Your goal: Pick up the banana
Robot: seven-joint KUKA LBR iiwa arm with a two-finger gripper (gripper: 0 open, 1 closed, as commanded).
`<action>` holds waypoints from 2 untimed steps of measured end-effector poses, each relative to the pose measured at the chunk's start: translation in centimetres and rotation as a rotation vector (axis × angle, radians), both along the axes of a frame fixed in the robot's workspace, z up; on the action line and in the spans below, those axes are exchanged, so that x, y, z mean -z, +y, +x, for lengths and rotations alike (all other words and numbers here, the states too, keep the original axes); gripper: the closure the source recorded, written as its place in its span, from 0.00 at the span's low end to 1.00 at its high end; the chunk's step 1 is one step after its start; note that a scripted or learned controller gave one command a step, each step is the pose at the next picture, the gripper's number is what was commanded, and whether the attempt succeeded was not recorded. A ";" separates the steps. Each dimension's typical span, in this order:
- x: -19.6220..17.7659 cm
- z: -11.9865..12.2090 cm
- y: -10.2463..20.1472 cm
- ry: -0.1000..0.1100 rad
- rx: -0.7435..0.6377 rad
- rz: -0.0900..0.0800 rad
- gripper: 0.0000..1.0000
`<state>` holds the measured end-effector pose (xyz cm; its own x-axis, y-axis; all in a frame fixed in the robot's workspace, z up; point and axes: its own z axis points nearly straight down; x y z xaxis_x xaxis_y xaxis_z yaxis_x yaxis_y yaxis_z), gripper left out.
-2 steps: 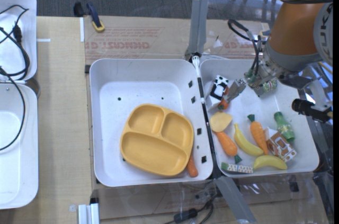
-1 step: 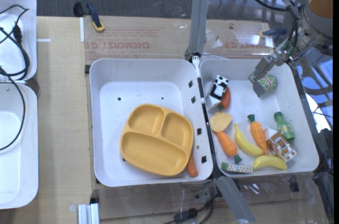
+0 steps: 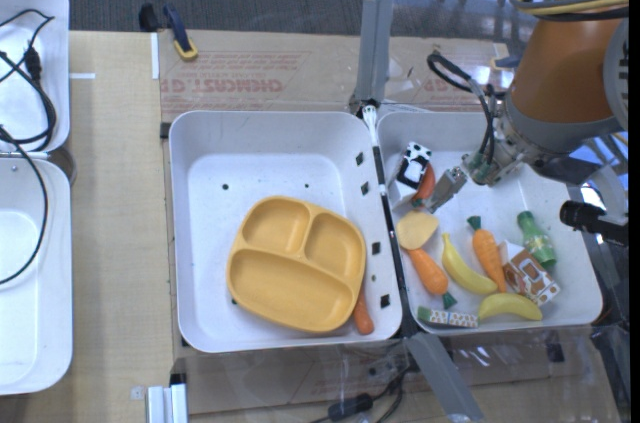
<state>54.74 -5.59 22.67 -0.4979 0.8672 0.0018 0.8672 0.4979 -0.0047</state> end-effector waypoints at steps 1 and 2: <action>12.7 -5.1 -4.4 -0.003 0.014 0.001 0.00; 13.6 -5.6 -6.9 -0.003 -0.066 0.003 0.00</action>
<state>49.14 -12.52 9.04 -0.5539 0.8326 0.0022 0.8326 0.5539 -0.0005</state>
